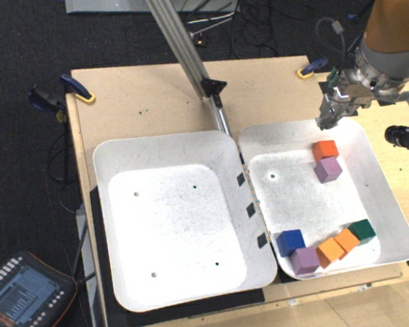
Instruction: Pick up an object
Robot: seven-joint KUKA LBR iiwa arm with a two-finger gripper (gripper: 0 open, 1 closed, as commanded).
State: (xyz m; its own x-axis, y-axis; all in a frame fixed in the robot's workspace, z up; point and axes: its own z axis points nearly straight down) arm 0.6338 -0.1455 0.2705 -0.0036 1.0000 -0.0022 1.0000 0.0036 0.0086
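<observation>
Six cubes in right bin (384, 197): orange cube (325, 149) touching purple cube (328, 170) at upper right; four more clustered lower right. Gripper (329, 119) hangs just above orange cube; jaw opening can't be told, nothing seen held. Best: descend straight onto orange cube, clear of purple neighbour. No legible writing.

Arm (393, 13) cut off at right edge
</observation>
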